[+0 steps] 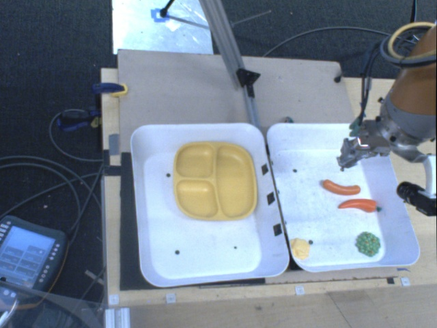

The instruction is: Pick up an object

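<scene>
In the right bin (321, 262) lie a red sausage (341, 187), an orange carrot-like piece (358, 205), a green broccoli head (368, 243) and a small yellow piece (300, 248). My gripper (347, 157) hangs above the upper part of this bin, just up and right of the sausage, apart from it. Nothing shows between its fingers.
The left bin (153, 251) holds a yellow three-compartment plate (214, 180). A grey pole (225, 33) slants down to the gap between the bins. Cables and a teach pendant (27, 251) lie off the bench at left.
</scene>
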### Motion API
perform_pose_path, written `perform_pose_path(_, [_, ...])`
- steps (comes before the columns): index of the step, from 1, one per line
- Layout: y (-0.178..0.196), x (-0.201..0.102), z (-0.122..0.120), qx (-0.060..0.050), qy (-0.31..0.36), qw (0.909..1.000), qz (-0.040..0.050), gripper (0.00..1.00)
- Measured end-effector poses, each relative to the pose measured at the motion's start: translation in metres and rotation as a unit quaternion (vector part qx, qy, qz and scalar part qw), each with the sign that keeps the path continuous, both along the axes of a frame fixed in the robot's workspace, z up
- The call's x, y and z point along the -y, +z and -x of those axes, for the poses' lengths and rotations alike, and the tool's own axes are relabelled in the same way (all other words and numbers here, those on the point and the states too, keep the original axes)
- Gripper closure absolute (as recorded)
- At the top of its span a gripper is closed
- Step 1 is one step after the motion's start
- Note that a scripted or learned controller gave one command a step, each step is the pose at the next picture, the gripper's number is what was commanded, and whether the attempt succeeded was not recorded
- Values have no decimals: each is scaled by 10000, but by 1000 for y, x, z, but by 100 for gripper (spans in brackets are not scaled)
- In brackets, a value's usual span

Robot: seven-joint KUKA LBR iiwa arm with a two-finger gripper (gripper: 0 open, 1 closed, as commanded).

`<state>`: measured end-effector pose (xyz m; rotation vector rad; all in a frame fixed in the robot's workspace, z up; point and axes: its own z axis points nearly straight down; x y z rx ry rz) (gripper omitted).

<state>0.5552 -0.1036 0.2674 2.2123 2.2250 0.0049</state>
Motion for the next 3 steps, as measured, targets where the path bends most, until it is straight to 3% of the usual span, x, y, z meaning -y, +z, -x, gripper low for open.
perform_pose_path(3, [-31,-154,-2,-16,30,10000,-16,100])
